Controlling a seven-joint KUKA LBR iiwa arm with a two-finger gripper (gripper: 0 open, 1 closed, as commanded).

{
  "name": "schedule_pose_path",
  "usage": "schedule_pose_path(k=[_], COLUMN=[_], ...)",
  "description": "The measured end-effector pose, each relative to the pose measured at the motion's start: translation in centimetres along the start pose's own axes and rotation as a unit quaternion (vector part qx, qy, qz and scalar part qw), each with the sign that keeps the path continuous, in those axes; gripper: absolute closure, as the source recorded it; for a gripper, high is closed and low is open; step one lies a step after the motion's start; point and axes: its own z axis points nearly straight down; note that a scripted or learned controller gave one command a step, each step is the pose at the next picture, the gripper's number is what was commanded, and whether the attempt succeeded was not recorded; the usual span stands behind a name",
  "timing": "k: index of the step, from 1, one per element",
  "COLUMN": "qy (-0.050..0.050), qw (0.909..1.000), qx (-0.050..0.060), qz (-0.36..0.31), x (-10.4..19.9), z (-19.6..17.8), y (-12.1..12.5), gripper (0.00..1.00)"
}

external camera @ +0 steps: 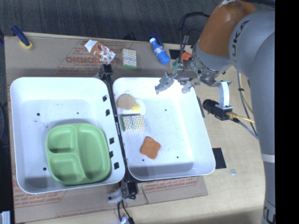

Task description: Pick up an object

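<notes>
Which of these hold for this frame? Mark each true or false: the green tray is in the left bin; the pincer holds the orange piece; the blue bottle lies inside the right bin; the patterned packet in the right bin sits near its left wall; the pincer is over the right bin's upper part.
1. The green tray is in the left bin. True.
2. The pincer holds the orange piece. False: the piece lies on the floor of the right bin, apart from the pincer.
3. The blue bottle lies inside the right bin. False: it lies on the bench beyond it.
4. The patterned packet sits near the right bin's left wall. True.
5. The pincer is over the right bin's upper part. True.
</notes>
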Motion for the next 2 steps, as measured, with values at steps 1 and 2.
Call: schedule_pose_path(k=[1, 2], qy=[0.0, 0.001], qw=[1.0, 1.0], qx=[0.0, 0.0], qz=[0.0, 0.001], x=[0.0, 0.3], z=[0.0, -3.6], y=[0.0, -3.1], gripper=[0.0, 0.0])
